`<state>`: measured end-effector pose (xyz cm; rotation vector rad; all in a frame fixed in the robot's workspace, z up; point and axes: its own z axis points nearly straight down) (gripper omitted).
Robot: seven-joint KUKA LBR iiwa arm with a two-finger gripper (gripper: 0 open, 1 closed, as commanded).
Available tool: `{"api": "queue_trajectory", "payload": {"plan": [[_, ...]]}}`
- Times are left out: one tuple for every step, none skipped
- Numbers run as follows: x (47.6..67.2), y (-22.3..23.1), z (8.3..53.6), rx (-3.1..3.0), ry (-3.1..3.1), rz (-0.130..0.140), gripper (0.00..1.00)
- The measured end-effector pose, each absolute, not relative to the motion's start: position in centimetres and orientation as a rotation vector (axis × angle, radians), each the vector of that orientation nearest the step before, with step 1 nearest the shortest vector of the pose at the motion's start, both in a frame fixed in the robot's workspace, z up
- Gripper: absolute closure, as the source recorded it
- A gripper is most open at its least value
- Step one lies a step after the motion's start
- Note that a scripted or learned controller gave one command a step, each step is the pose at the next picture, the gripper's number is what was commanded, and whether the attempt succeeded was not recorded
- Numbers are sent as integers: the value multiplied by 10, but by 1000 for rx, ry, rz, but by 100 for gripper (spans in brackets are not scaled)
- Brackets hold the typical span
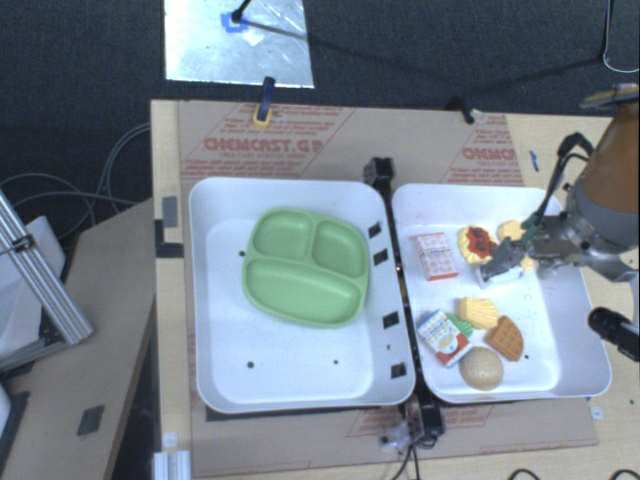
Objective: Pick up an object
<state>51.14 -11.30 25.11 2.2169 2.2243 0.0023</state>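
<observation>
Nearest to the camera, at the lower edge of the right bin [575,368], lies a round beige bun [482,368]. Just above it are a brown waffle [506,337], a yellow corn piece [479,312] and a small colourful box [444,334], all close together. Higher up, a pink-white card [435,256] lies flat near the bin's left wall, and a red and yellow toy food [477,241] sits to its right.

Open room in this bin is small: a bare strip along the upper wall and some bare floor at the lower right. On the left side of the frame, the left bin [225,368] holds a green divided plate [304,266], with free white floor around it, most of it below the plate.

From the right edge of the frame the arm [610,183] reaches in, and its gripper [503,261] is low over the right bin, just beside the red and yellow toy food. I cannot tell the state of this tool, and I cannot tell if it touches or holds any object.
</observation>
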Motion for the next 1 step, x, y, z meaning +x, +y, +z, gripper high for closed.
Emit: {"api": "queue_trajectory", "payload": {"plan": [[516, -120, 206, 2221, 2223, 0, 0]]}}
